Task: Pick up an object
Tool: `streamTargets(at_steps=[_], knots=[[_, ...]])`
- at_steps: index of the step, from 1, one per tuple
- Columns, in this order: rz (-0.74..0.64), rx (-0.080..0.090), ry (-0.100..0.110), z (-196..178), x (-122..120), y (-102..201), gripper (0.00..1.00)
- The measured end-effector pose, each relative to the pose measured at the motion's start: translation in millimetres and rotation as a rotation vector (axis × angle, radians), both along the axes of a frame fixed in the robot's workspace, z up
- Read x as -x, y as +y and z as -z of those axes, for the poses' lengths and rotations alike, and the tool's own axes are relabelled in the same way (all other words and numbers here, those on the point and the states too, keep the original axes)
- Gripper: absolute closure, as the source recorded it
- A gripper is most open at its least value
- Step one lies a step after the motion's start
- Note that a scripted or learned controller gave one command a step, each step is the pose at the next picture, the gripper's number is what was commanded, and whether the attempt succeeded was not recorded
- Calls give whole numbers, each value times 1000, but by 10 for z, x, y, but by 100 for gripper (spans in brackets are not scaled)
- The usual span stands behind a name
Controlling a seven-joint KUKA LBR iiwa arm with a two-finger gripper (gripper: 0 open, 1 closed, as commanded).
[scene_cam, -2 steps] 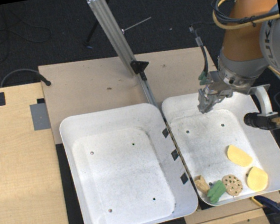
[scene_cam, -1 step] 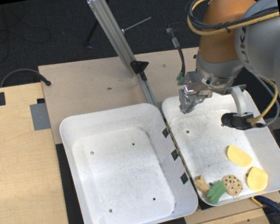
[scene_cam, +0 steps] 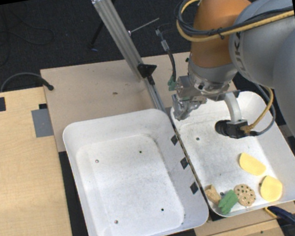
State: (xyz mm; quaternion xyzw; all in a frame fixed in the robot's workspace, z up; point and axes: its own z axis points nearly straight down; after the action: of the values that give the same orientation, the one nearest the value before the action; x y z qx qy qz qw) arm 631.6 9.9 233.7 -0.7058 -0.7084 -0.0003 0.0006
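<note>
My gripper point(scene_cam: 184, 107) hangs over the far left corner of the right bin point(scene_cam: 212, 145), just beside the divider between the bins. It is small and partly hidden under the wrist. Nothing shows between its tips. Along the near edge of the right bin lie a tan block point(scene_cam: 212, 193), a green piece point(scene_cam: 227, 202), a round brown cookie point(scene_cam: 244, 195) and a yellow piece point(scene_cam: 271, 187). A second yellow piece point(scene_cam: 251, 163) lies a little farther back. All these objects rest well away from the gripper, toward the front.
The left bin point(scene_cam: 126, 180) sits next to the right one, with black clips point(scene_cam: 184, 162) along the shared edge. A slanted aluminium rail point(scene_cam: 125, 44) rises behind the bins. A black cable fitting point(scene_cam: 232, 128) hangs over the right bin.
</note>
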Motion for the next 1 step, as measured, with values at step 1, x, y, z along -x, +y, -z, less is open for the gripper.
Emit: streamTargets(at_steps=[1], knots=[[0,0,1,58,-169,409,100]])
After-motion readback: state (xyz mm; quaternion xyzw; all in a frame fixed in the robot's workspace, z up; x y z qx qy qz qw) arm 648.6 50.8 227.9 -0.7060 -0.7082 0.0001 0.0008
